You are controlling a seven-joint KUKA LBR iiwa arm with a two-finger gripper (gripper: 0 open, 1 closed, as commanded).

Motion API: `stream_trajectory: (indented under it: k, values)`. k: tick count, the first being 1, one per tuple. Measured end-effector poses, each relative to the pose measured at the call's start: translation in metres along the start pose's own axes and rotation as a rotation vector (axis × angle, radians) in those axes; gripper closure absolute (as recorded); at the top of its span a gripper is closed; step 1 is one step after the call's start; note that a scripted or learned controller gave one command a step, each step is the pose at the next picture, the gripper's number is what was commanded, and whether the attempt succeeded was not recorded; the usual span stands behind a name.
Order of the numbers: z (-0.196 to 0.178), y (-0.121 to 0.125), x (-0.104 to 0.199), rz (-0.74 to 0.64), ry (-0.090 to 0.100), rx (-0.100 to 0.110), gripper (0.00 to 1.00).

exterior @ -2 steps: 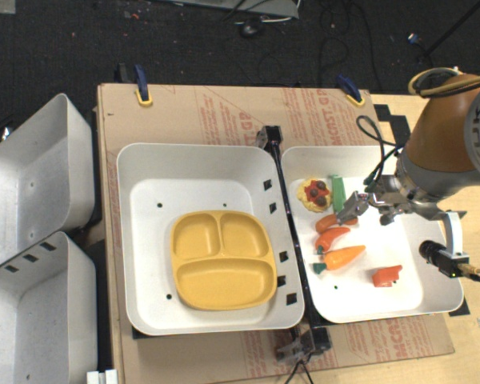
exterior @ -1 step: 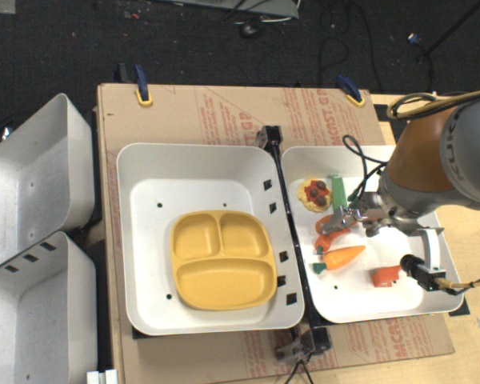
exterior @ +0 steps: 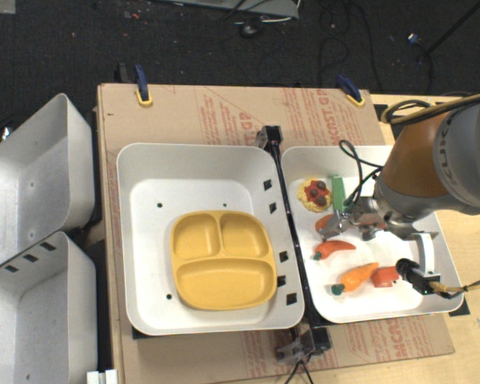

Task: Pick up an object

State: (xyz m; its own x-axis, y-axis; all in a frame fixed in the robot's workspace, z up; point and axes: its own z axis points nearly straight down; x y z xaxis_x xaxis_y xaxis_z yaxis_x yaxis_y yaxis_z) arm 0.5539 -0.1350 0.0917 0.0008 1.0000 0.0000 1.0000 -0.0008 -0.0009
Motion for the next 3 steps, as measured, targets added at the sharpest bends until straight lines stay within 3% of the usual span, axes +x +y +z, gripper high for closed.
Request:
stream_trajectory:
  k: [1,3]
  values:
    - [-0.011,0.000,0.000,0.002,0.000,-0.001,1.00]
    - [-0.123,-0.009,0.001,-0.003,-0.002,-0.007,1.00]
